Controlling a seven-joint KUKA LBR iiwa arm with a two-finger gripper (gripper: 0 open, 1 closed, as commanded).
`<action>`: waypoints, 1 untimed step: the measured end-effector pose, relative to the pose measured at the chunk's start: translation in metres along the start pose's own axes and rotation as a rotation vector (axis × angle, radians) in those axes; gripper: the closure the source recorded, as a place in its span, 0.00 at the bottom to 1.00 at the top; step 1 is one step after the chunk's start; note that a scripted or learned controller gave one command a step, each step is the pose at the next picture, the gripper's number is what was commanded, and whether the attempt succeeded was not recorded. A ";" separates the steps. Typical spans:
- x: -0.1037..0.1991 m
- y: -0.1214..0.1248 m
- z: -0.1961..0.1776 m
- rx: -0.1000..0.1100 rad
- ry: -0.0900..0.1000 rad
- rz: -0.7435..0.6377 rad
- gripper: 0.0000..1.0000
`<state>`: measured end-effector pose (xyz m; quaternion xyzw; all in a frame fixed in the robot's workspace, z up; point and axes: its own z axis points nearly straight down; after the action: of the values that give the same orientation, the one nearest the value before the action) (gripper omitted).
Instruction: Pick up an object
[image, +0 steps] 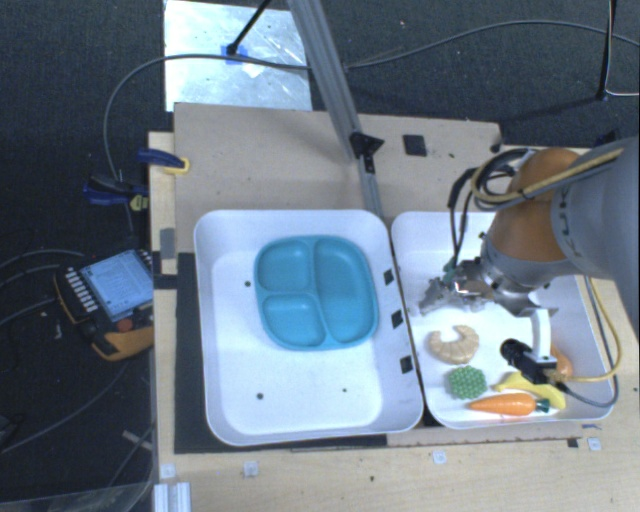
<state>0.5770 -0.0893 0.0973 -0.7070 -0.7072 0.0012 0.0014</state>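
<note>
The right white bin (418, 240) holds a tan croissant-shaped piece (455, 344), a green bumpy ball (466, 381), an orange carrot (503, 405) and a yellow banana (528, 383) near its front. My gripper (442, 291) hangs over the right bin's middle left, just above and behind the croissant piece. Nothing shows between its fingers. The arm's orange band (535, 205) and grey body cover the bin's right side.
The left white bin (230, 390) holds a blue three-compartment plate (316, 290). A grey pole (335, 80) slants across the back of the bench. Cables and a small device (112, 290) lie on the floor at left.
</note>
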 end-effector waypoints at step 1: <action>0.000 0.002 -0.014 -0.006 -0.001 0.000 1.00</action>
<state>0.5788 -0.0893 0.1114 -0.7071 -0.7071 -0.0009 -0.0011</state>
